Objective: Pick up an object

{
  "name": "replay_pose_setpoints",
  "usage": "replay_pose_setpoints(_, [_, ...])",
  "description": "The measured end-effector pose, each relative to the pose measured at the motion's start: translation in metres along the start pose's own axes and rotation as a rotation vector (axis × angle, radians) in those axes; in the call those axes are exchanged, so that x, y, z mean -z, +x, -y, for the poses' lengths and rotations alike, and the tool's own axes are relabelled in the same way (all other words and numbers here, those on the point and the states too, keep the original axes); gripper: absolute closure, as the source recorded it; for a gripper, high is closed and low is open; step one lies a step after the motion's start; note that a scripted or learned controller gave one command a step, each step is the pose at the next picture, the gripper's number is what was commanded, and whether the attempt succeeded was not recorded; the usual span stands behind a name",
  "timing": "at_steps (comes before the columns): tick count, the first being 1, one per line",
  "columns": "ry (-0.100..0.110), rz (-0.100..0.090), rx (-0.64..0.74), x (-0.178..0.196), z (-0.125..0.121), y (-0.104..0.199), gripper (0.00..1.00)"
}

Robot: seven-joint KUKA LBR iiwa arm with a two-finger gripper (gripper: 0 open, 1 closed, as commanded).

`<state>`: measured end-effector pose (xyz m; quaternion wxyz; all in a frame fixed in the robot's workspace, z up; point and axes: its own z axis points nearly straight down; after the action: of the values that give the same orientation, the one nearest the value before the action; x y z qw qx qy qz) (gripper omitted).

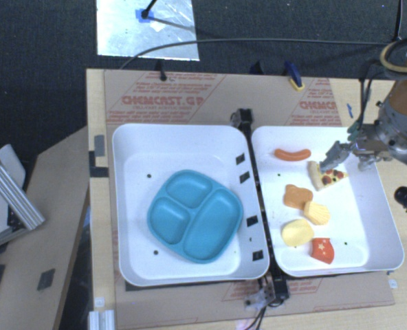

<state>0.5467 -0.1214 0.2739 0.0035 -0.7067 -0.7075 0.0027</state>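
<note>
The grey two-finger gripper hovers at the toy pizza slice, right of centre; its jaw state cannot be told. Next move: descend and grasp.

We see a turquoise divided plate in a white bin. Beside it: an orange-red sausage, a yellow lemon, a red strawberry, and a pizza slice dotted red.

Even bright light, slight softness
</note>
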Motion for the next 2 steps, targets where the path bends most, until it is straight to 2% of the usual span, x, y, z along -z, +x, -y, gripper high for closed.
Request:
replay_pose_setpoints(1, [-0.011,0.002,0.002,0.005,-0.002,0.0,0.0])
replay_pose_setpoints(2, [-0.007,0.001,0.0,-0.038,0.003,-0.003,0.0])
